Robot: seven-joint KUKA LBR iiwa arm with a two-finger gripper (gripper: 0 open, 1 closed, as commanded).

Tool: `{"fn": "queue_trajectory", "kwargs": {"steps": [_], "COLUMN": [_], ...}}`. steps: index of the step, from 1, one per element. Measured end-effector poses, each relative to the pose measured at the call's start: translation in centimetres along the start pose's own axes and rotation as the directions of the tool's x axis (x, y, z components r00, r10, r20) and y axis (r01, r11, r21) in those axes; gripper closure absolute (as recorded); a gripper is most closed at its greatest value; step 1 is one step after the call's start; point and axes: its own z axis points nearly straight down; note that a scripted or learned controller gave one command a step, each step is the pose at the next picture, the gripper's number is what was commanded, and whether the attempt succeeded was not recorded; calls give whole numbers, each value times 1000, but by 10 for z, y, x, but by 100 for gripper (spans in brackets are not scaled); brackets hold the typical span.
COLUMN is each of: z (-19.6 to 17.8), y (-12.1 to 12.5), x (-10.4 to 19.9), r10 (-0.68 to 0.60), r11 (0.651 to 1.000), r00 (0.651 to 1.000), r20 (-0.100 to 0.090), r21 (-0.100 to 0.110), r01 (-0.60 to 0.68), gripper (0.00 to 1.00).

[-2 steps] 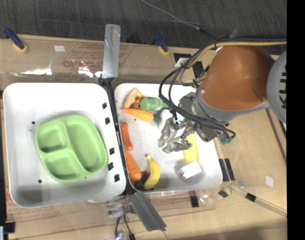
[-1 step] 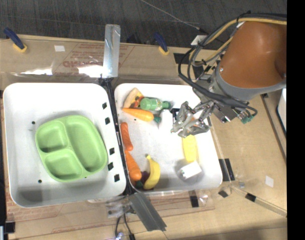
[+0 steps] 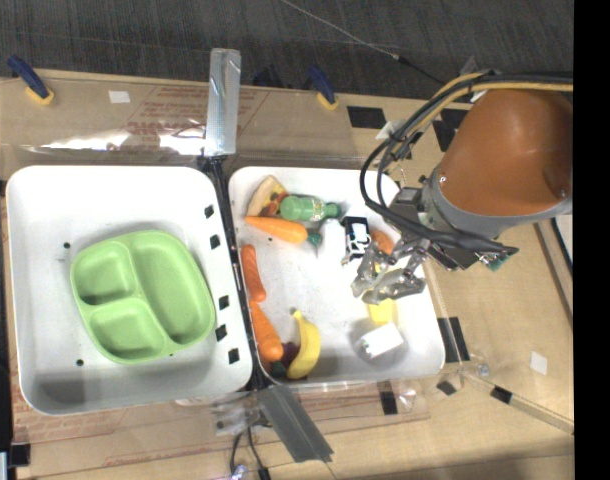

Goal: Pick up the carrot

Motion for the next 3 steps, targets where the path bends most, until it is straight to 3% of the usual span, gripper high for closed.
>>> {"fn": "queue_trajectory", "kwargs": {"steps": [1, 2, 3], "z": [-31, -28, 26], "y": [-7, 27, -6], "x": [13, 6, 43], "r10": [-315, -520, -590], "r11": [949, 854, 807], "r00": [949, 854, 807], "r20": [2, 1, 2], "r21": [4, -1, -4], "r01": [315, 520, 590], "gripper": [100, 100, 100]}}
